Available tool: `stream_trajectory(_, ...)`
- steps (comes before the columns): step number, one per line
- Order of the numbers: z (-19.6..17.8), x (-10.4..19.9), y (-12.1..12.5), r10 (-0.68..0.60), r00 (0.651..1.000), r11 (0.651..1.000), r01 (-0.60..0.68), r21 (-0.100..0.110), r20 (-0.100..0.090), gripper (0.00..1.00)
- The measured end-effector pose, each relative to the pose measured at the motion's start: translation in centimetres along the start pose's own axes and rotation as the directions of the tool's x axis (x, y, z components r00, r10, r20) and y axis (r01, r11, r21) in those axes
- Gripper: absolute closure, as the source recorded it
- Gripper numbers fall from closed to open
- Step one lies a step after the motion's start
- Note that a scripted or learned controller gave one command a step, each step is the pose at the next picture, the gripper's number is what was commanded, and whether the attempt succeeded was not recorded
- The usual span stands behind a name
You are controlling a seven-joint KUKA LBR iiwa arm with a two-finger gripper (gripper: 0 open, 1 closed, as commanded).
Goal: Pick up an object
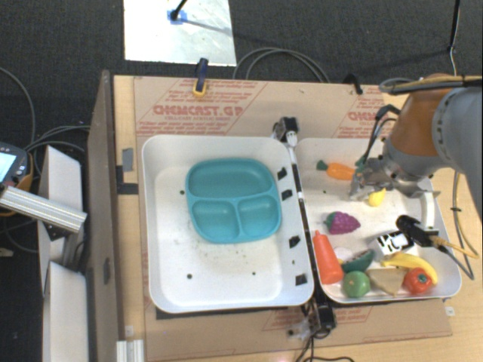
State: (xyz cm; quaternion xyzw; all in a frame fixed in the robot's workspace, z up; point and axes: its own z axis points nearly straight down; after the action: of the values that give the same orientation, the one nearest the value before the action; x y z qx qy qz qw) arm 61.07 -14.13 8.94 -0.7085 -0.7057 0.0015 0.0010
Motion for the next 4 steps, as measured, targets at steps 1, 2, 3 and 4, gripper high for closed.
stream_trajectory(1,-0.2,0.3,0.3,-0.005,1.0,1.0,0.005,-0.005,0.0,0.0)
stream_trajectory(2,0.4,1.6,5.7,-0.012,1.0,1.0,0.012,0.016,0.0,0.0)
stream_trajectory(3,0.0,1.7,5.1,-0.008,1.0,0.999,0.008,0.031,-0.007,1.0)
stream_trajectory(4,-0.1,1.7,5.2,-0.009,1.0,1.0,0.009,0.026,-0.006,0.0)
